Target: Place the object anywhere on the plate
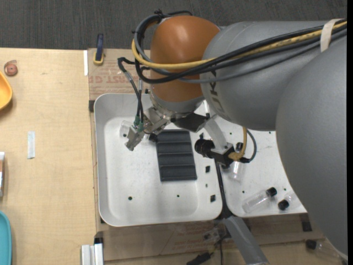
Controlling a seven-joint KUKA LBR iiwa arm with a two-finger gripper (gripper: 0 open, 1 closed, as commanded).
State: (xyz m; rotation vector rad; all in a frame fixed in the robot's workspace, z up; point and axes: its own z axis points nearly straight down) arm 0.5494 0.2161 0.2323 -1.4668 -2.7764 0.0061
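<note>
**A:** Camera view, from above. Arm (259, 76) comes in from the right, its wrist over the left bin (110, 203). Can you make out the claw (176, 154)?

**B:** Only a dark ribbed block under the wrist, which I take for its body. Spread or pressed together, I cannot tell. Nothing visibly pinched.

**A:** And the task's thing?

**B:** Probably the small grey piece (131, 137) with a green bit on top. It lies on the left bin's floor near the upper left corner, just beside the block and apart from it. It looks loose, not carried.

**A:** Why hang so low there?

**B:** My guess is it's lining up for a pick. The wrist is tilted toward that corner.

**A:** Right bin (276, 148)?

**B:** A clear bottle (256, 200) on its side near the front, left alone.

**A:** The plate?

**B:** Unsure. An orange curved thing (3, 95) is cut off at the left edge of the surface (49, 120), and a teal rim (3, 239) sits lower down. Either one is well apart from the bins, so it's a long carry.
</note>
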